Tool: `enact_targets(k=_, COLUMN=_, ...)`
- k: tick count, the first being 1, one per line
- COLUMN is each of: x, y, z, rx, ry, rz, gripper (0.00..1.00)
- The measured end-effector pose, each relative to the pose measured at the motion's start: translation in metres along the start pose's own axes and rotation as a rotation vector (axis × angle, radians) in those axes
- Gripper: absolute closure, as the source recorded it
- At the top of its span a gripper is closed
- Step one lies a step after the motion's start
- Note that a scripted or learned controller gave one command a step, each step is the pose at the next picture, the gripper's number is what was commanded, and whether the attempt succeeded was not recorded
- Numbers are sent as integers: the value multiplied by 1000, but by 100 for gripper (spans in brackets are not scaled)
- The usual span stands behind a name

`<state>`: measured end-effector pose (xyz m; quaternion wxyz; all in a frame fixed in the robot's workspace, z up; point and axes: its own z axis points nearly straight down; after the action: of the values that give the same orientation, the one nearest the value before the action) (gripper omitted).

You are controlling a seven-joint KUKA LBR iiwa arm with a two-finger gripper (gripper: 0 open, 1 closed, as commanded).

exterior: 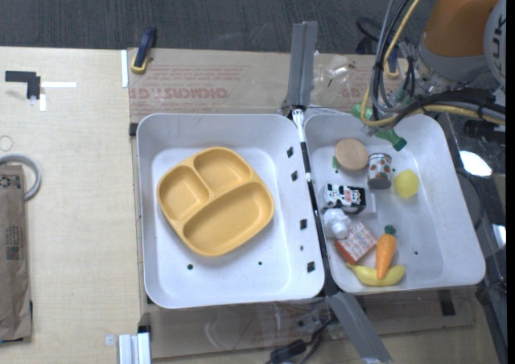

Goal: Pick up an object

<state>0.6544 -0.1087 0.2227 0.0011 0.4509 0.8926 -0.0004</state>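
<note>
The grey arm with its orange band [471, 12] hung above the far corner of the right-hand shallow white bin [451, 193], with nothing picked yet, so the approach seemed only begun. I could not tell the state of its pincer. Inside that bin lay a small yellow ball [407, 184], an orange toy carrot [386, 251] and a yellow banana [378, 275]; next it would need to descend over one.

Two bins side by side on the surface [72, 193]. Left bin [153, 217]: divided plate [215, 200] at centre. Right bin [451, 217]: round disc [351, 154] at the back, can [379, 170] just right of it, ball [406, 184] further right; carrot [385, 250] leaning over banana [378, 275] at the front.
</note>
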Motion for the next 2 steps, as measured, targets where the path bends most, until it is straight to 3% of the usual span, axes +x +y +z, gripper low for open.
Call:
enact_targets(k=1, x=56, y=25, z=31, rx=1, ry=1, rz=85, gripper=100)
enact_targets(k=2, x=80, y=10, z=0, rx=2, ry=1, rz=160, gripper=100)
